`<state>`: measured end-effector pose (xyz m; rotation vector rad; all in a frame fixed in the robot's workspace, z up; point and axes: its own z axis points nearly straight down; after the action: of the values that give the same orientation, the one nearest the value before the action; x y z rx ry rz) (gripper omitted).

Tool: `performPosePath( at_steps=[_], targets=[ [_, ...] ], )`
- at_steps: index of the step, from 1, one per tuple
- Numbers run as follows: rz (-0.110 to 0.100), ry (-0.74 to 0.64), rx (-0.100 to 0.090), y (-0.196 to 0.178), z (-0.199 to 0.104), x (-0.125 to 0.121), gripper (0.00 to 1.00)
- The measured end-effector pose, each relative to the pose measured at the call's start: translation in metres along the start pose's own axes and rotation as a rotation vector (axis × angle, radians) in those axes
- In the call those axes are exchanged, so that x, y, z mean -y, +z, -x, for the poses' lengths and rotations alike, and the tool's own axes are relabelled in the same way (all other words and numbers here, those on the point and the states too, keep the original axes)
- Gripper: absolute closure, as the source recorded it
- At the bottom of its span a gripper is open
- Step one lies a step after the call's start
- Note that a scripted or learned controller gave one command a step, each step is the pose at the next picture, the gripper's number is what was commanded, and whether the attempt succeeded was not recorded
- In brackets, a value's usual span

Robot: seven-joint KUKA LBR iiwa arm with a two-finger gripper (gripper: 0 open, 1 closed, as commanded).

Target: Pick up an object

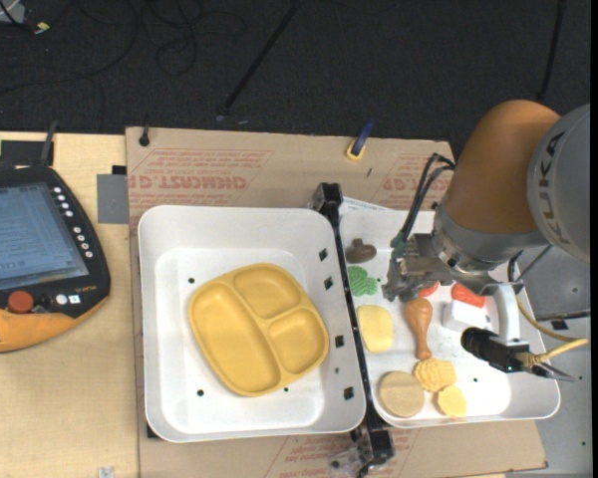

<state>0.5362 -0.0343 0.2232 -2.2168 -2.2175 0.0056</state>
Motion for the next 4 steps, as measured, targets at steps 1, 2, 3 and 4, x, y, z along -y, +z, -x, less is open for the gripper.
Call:
performPosePath(
  at_steps=[1,2,3,4],
  targets=[
    [0.005,0.000,0.001,0.003,-0.002,-0.018,1.00],
    [0.002,0.001,0.001,0.006,0.001,-0.010,1.00],
    [0.006,0.001,0.001,-0.015,0.003,-0.010,1.00],
    [0.003,0.001,0.001,-0.010,0.007,-0.008,1.00]
  ],
)
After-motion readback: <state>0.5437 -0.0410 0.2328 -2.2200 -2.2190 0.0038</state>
